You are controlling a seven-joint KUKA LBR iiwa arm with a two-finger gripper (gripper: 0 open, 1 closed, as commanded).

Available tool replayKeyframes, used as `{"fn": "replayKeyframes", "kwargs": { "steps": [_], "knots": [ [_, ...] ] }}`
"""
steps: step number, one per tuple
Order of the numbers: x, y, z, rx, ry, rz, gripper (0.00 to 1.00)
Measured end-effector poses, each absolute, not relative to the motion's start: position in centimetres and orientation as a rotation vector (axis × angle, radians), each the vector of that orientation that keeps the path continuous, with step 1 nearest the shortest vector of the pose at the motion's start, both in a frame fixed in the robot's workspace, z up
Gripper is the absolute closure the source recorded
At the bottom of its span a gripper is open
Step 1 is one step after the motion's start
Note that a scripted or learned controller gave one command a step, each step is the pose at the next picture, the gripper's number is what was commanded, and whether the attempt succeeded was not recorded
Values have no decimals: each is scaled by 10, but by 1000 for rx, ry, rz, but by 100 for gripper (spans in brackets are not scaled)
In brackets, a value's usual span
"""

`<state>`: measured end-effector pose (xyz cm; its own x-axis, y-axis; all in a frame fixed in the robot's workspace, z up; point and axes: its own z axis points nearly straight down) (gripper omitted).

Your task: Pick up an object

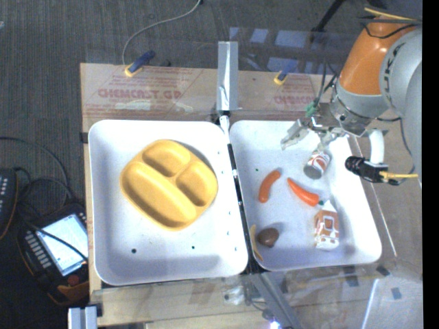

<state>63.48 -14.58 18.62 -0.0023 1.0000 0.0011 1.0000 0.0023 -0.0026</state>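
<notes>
The grey arm [384,53], with its orange band, reaches down over the far right corner of the right bin [357,252]. Its end effector [317,134] is spread wide open and holds nothing. A small can [317,164] lies just below it. Nearer the middle lie an orange sausage [269,184], a carrot [303,192], a brown round piece [267,236] and a bottle [326,229]. The left bin [110,252] carries a smooth yellow divided tray [169,182].
</notes>
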Motion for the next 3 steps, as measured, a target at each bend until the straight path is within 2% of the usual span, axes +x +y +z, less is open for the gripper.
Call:
{"fn": "replayKeyframes", "kwargs": {
  "steps": [1,2,3],
  "knots": [
    [556,-201,93,-2221,-2225,-4,0],
    [557,-200,103,-2220,-2226,-9,100],
    [569,-143,204,-2218,-2225,1,100]
  ]
}}
